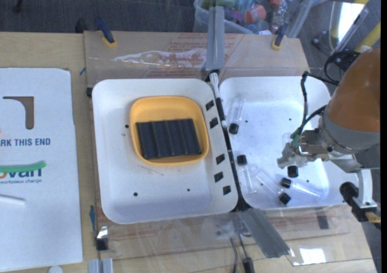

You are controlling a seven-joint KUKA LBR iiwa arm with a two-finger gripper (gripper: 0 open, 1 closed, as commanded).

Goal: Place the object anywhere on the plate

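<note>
Table point(54, 48): pale wood, flat and matt, carrying both bins side by side so that the arm can serve either from one stance.

Arm point(357, 108): smooth and rounded, with an orange band above the wrist; it reaches in from the right and hangs over the right-hand bin, well apart from the plate.

Left bin point(115, 193): shallow white plastic with rounded corners and a low rim, which likely keeps loose things from sliding off; it holds the plate.

Right bin point(266, 90): same white shell, speckled with dark flecks, touching its neighbour along the middle seam.

Plate point(142, 111): yellow, glossy, a rounded square with a raised lip, sitting in the upper middle of the left bin.

Dark slab point(168, 138): black, rectangular, ribbed in parallel strips, lying flat inside the plate's lip; if this is the task's object, it already rests where it belongs.

End effector point(294, 155): small metal and grey parts low over the right bin's floor; whether it is released or clenched cannot be told, and nothing is seen in its grasp.

Black pieces point(292, 171): small, blocky, scattered just beside the end effector.

Clear tubes point(302, 190): thin, see-through, lying flat near the right bin's front.
</note>
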